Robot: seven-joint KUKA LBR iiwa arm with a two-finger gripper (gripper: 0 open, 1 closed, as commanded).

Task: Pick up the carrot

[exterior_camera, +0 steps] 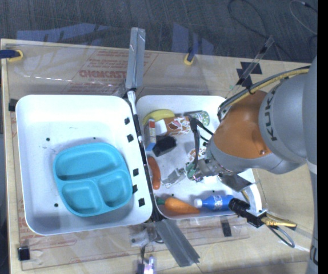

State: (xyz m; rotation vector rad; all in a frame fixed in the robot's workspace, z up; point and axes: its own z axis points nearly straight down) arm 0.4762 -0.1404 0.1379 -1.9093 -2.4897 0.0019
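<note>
The carrot [179,206], orange with a green tip at its left end, lies along the front wall of the right bin [210,100]. My gripper [191,172] hangs in the middle of that bin, below the arm's orange band [238,135]. It is above and slightly right of the carrot, apart from it, with small clutter around its tip. Nothing shows as held by it.
A blue bottle [215,201] lies just right of the carrot. A red-orange sausage-like piece [155,172] lies by the bin's left wall. A banana [158,116], a black block [164,146] and packets sit at the back. The left bin [32,153] holds a blue divided tray [92,178].
</note>
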